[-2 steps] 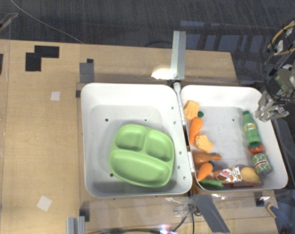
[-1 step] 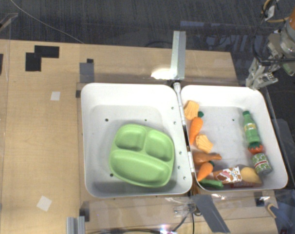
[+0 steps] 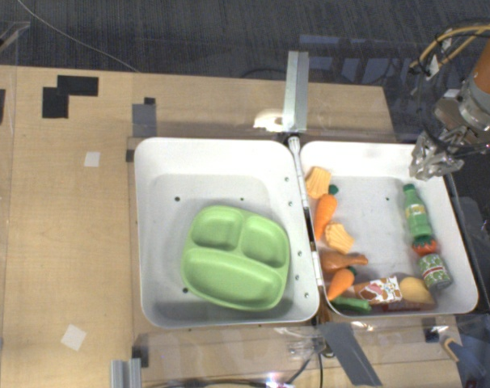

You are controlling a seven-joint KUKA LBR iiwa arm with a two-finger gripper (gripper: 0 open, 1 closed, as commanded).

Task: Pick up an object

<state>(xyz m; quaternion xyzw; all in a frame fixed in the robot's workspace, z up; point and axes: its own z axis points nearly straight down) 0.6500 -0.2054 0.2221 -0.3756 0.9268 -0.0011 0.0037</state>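
I see the metal two-finger gripper (image 3: 436,162) at upper right, above the right white bin's (image 3: 463,285) far corner; I cannot tell its spread. The green plastic bottle (image 3: 416,212) lies just below it.

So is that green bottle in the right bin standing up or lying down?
Lying down. The green bottle rests lengthwise on the right bin's floor, its full side and label facing the camera.
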